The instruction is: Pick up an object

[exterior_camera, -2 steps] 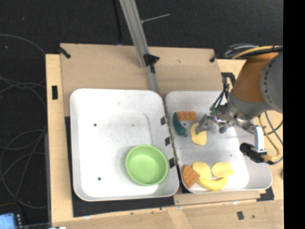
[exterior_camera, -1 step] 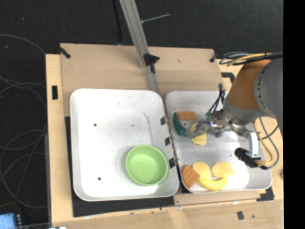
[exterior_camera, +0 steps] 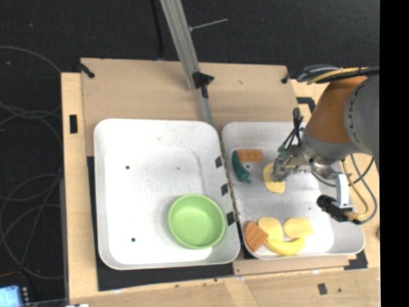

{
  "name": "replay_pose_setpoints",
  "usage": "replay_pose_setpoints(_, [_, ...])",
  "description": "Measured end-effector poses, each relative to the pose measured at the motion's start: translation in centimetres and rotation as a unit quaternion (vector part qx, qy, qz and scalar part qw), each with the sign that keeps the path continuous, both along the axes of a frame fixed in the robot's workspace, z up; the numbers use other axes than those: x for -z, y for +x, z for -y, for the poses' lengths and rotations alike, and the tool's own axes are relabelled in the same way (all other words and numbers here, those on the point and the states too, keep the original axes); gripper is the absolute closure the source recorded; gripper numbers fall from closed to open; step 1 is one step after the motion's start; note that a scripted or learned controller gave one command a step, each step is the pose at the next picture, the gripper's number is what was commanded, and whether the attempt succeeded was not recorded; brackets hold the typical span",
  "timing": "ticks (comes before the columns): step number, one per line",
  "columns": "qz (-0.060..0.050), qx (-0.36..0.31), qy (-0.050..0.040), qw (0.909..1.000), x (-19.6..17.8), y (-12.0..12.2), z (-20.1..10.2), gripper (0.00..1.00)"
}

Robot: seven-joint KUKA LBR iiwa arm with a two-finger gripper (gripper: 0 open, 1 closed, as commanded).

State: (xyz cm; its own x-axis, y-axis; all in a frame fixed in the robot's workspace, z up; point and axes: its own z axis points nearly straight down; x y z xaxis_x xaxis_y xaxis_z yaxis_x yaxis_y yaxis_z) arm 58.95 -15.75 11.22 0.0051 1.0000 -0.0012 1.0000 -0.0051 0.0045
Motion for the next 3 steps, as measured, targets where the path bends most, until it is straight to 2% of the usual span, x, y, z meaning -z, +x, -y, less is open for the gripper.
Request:
replay_pose_setpoints(1, [0.001,-0.004,0.0003,1.0,-4.7,0.8,0.5,1.0])
replay_pose_setpoints(2, [0.001,-0.001,-0.0002,1.0,-10.0,0.4,1.4,1.0])
replay_pose_setpoints(3, [0.0,-0.004,0.0005,1.0,-12.5,0.5,1.4,1.0])
